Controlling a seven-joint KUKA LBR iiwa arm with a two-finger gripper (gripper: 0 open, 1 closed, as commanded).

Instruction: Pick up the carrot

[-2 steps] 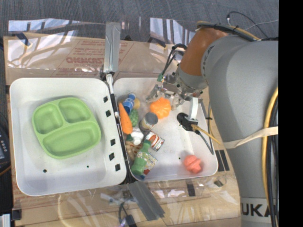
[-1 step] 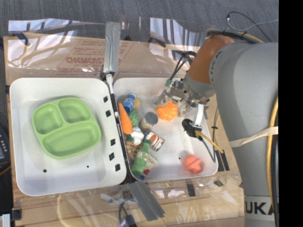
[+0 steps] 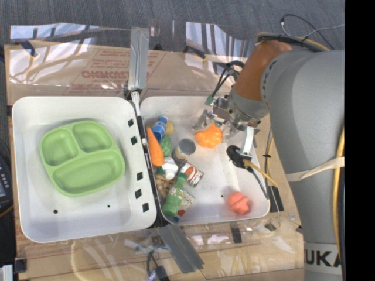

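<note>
Carrot point(image 3: 154, 147) lies ungrasped at the right bin's point(image 3: 258, 201) left wall. Gripper point(image 3: 218, 122) sits over an orange toy point(image 3: 209, 137); jaw state indeterminable.

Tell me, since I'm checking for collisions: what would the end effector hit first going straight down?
Probably the orange toy just below the end effector, not the carrot at the bin's left wall; depth is unclear.

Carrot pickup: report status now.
Claw over the right bin's far side, at an orange rounded toy. Long orange carrot lies untouched against the bin's left wall. Blue-yellow toy, green bottle and small can crowd it.
</note>
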